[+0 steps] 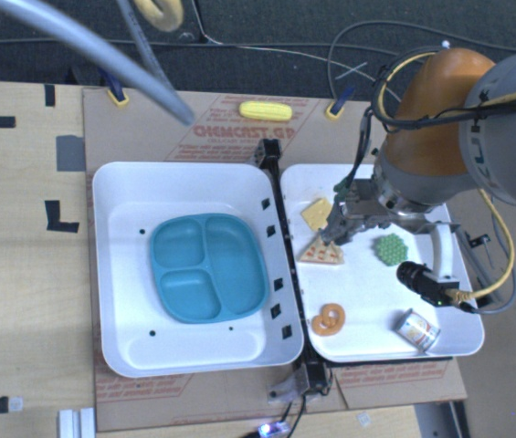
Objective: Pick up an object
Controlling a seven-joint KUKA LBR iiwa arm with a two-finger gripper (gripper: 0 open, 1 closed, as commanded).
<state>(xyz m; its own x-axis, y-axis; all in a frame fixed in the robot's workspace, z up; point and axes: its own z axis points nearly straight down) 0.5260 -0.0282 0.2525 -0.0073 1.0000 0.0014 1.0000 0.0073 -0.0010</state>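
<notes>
My gripper point(335, 235) reaches down into the right bin point(367, 340), its tips just above the upper edge of a pizza slice point(321, 253). A yellow cracker point(316, 213) lies just up and left of the gripper. A green broccoli piece point(390, 248) sits to the right, partly under the wrist. An orange pretzel point(329, 319) and a silver can point(416, 328) lie near the bin's front. Nothing shows between the tips.
The left bin point(121, 199) holds a blue divided plate point(208, 266). A yellow corn cob point(265, 110) lies on the cardboard behind the bins. A black divider point(280, 245) runs between the bins. Cables loop around the arm at right.
</notes>
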